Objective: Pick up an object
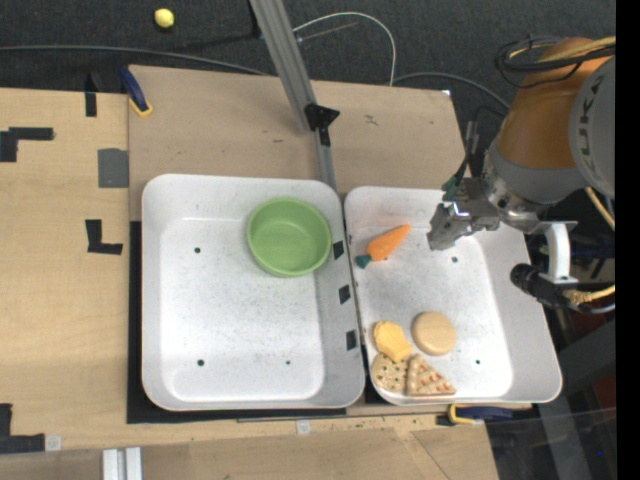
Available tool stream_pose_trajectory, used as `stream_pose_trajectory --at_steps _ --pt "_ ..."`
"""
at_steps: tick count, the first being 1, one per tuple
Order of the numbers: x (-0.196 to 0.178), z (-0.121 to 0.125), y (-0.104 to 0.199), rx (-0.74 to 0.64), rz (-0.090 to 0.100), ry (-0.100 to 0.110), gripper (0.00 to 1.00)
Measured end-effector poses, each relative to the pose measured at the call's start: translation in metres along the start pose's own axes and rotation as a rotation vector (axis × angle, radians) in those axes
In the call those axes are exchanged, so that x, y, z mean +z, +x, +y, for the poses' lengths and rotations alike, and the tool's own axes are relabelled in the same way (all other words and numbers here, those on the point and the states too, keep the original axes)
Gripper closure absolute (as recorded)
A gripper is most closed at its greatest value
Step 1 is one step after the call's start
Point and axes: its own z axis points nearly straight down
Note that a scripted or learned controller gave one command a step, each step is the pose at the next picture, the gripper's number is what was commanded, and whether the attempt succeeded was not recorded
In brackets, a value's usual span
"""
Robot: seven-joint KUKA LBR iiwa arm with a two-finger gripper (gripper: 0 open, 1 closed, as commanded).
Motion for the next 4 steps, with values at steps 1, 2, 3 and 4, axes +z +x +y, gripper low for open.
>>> stream_pose_trajectory --at_steps 1,2,3,4 --pt "0.003 0.017 0.054 -0.001 0.001 -0.001 1.00" --pt "0.017 0.046 0.100 -0.001 -0.001 -0.001 1.00" --pt "0.005 0.072 0.149 -0.001 0.001 -0.003 1.00" --pt "0.002 0.108 0.189 0.000 0.000 -0.003 1.00"
